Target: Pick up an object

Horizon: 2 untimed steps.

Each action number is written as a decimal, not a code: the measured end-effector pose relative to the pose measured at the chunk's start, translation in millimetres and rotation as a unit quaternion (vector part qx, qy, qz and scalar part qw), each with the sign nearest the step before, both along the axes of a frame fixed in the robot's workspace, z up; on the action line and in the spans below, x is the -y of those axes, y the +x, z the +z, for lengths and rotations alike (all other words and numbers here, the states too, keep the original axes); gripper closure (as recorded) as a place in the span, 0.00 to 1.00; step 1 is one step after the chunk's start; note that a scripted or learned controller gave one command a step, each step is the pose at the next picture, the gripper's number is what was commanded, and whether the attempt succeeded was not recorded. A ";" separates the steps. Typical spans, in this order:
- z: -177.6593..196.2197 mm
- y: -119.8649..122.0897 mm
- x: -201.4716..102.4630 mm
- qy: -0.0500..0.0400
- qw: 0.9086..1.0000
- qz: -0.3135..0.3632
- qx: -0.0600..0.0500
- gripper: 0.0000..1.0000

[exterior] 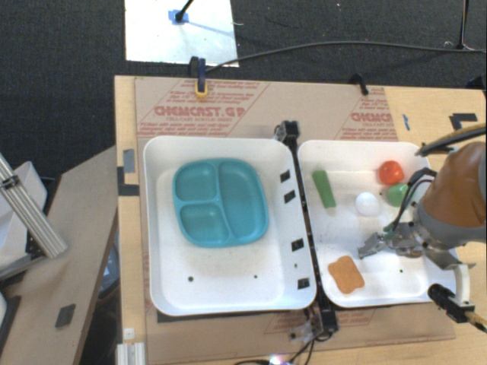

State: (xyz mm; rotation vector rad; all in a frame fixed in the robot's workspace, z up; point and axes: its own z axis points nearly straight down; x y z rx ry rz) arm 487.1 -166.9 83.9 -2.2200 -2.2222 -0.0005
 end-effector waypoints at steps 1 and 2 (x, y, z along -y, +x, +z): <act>11.8 1.4 0.2 0.000 1.000 0.000 0.002 1.00; 55.0 2.6 -1.6 -0.001 1.000 0.002 0.003 1.00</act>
